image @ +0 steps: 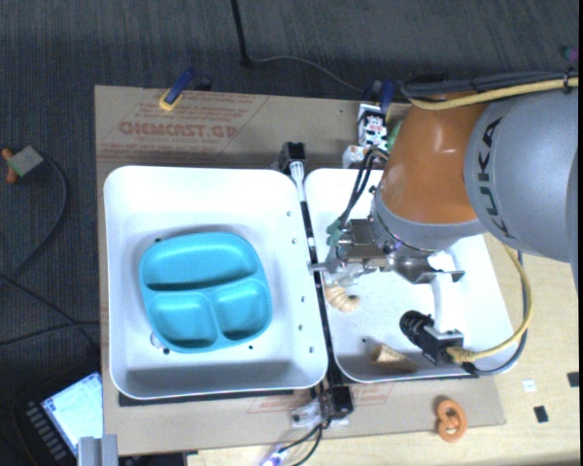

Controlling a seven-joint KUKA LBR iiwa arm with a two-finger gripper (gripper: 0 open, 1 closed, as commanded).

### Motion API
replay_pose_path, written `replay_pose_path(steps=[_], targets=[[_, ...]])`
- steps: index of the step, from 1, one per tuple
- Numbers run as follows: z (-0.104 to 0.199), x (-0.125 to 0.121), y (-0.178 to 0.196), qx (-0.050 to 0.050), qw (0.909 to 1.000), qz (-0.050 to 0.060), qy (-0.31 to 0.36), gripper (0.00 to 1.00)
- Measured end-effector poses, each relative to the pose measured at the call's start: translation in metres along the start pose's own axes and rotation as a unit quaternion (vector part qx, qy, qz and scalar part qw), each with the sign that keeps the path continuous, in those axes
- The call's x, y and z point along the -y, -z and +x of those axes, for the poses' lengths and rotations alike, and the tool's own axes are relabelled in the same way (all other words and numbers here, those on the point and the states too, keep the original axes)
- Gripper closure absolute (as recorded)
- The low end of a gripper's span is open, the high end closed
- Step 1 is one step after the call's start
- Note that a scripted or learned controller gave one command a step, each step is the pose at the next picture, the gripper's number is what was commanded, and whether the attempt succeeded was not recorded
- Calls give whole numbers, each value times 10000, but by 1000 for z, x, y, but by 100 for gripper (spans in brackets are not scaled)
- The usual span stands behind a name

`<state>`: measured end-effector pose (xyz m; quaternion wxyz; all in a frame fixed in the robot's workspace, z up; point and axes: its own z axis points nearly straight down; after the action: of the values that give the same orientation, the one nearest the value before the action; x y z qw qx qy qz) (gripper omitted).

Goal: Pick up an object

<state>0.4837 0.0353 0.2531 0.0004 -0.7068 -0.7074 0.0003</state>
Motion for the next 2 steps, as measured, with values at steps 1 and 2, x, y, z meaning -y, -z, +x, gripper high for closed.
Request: replay_pose_path(steps=[1,2], targets=[[33,0,-23,4,10000,7,-1,100],[52,0,-23,3,10000,7,1,100]])
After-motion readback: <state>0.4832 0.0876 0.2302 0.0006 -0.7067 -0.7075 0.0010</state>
